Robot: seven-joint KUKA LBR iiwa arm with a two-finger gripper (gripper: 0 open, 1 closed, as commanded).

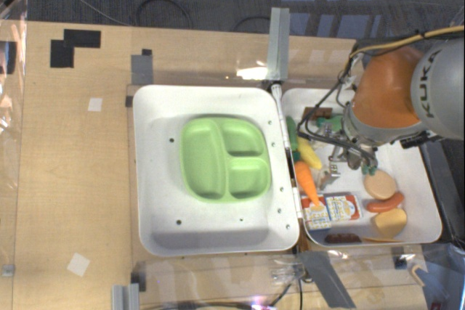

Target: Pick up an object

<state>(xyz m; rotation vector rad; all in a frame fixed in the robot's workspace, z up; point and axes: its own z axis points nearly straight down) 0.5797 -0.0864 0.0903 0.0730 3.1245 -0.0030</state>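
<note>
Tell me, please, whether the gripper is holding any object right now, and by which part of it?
It cannot be told. The gripper hangs low over the right bin, near the carrot and the corn cob, and the wrist hides its tip.

bench (73, 178): pale matt wood | bins (156, 229): smooth white plastic | tray (224, 160): matt green plastic

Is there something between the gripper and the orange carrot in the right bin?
Nothing visible lies between them. The gripper hangs over the right bin, just right of the carrot, with bare bin floor in the gap. A yellow piece lies close above the carrot, and a printed packet touches its lower end; either could crowd a grasp.
</note>
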